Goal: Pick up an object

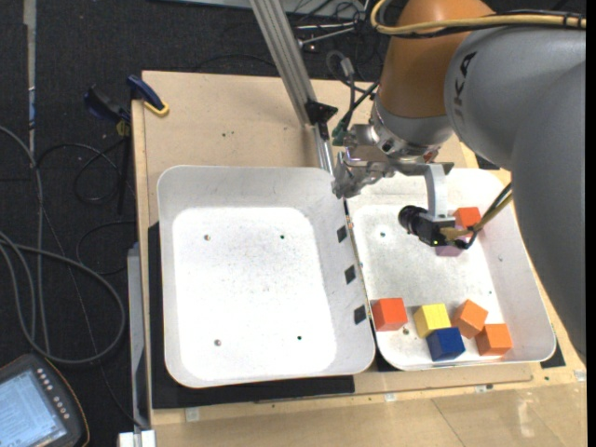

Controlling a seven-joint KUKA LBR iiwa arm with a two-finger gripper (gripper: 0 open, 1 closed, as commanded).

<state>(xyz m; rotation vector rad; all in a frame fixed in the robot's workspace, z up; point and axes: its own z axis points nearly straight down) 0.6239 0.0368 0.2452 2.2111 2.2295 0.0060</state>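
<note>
My gripper (pixel 354 177) hangs over the far left corner of the right bin (pixel 391 240), close to the wall between the two bins. No block lies under it. An orange block (pixel 468 217) and a small purple piece (pixel 453 248) sit at the bin's right side. Along the near edge lie an orange block (pixel 389 313), a yellow block (pixel 431 318), a blue block (pixel 446 344) and two more orange blocks (pixel 472 316) (pixel 494 339), all well away from the gripper.
The left bin (pixel 177 250) sits beside the right one, with a raised rim between them. A slanted metal pole (pixel 284 54) rises behind the bins, close to the gripper. A blue and yellow clamp (pixel 147 96) lies at the bench's far left corner.
</note>
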